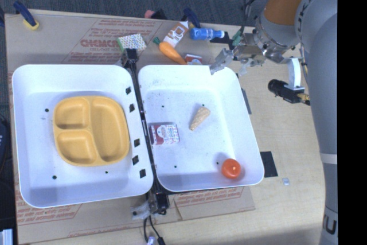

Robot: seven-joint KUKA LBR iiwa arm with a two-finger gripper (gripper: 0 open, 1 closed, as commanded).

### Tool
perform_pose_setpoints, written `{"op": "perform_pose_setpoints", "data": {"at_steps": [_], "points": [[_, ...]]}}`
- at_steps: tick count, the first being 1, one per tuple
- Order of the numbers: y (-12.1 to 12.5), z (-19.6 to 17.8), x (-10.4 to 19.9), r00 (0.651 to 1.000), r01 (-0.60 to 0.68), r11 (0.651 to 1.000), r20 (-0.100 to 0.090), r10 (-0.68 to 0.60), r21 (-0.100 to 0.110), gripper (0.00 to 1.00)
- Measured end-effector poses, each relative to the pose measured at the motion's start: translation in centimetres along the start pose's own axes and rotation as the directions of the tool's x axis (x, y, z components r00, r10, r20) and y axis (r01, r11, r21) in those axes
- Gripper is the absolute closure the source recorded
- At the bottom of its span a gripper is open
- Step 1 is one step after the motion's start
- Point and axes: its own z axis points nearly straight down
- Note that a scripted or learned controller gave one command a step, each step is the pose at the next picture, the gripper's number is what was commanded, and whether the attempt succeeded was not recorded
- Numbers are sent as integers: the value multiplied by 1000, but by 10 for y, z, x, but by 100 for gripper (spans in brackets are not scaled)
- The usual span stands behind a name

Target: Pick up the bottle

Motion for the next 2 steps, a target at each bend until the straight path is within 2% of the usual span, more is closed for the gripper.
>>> {"op": "perform_pose_setpoints", "data": {"at_steps": [1, 2], "points": [[10, 158, 1, 983, -181, 983, -7, 181, 5, 0], [11, 146, 0, 984, -176, 984, -4, 176, 5, 100]]}}
